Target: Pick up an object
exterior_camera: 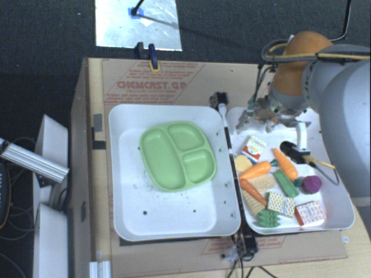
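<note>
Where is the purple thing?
The purple toy lies in the right bin, near its right side. It sits just right of the green stick-shaped toy and above the small red-and-white box.

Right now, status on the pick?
Pincer over the right bin's back corner, nothing seen in it. Toy food piled below: carrots, purple ball, small boxes. Left bin holds green tray.

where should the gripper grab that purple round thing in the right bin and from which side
Judging from the view, take the purple round thing across its widest middle, coming straight down. It lies near the right bin's right side, with a green piece touching its left, so set the fingers along the freer near-far line.
</note>
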{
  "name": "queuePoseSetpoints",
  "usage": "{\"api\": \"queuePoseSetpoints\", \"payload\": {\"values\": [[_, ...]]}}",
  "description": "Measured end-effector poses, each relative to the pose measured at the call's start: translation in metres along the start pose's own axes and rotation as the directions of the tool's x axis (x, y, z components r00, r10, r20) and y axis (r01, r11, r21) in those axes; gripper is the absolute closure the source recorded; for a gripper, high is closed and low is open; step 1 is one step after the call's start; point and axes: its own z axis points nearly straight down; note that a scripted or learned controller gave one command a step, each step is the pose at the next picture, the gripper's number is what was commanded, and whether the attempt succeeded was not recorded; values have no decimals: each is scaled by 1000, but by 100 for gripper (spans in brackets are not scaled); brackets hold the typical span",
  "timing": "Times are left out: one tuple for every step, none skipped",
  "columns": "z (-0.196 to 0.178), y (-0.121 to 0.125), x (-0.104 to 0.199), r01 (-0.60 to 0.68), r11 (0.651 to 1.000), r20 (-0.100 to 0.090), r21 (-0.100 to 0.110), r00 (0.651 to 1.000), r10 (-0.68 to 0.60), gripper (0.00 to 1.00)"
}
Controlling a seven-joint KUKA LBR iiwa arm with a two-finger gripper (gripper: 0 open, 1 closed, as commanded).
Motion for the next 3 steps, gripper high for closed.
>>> {"api": "queuePoseSetpoints", "payload": {"values": [[11,-1,-1,-4,1000,-1,2,1000,4,0],[0,0,-1,-1,1000,-1,0,1000,1,100],[0,0,-1,-1,1000,0,0,1000,1,0]]}}
